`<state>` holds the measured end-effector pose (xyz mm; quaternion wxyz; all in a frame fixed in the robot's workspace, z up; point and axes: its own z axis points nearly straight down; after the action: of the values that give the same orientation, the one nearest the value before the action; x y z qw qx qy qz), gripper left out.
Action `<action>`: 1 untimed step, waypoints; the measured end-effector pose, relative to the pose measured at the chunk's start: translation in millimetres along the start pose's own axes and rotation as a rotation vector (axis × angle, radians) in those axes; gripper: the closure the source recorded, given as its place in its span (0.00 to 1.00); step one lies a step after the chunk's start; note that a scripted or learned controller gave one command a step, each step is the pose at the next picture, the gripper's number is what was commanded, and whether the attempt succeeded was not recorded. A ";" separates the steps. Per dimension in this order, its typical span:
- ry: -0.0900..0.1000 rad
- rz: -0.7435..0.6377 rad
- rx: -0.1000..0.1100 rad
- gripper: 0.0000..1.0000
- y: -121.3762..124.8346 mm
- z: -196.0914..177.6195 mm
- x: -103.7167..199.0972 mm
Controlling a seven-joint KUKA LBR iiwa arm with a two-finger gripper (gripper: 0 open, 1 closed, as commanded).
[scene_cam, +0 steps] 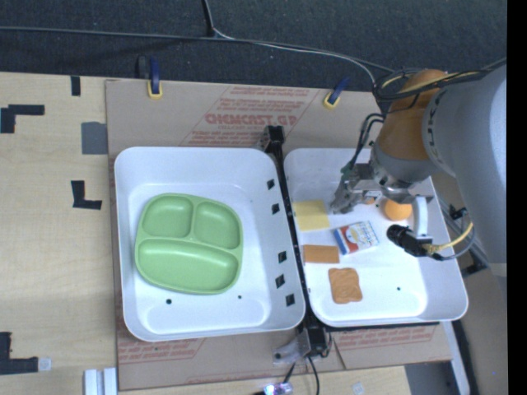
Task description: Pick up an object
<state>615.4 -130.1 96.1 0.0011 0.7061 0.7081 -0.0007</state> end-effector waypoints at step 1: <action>0.002 0.001 -0.002 1.00 5.0 -45.5 -5.8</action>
<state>620.4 -135.8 141.5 0.0011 0.7066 0.7076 0.0007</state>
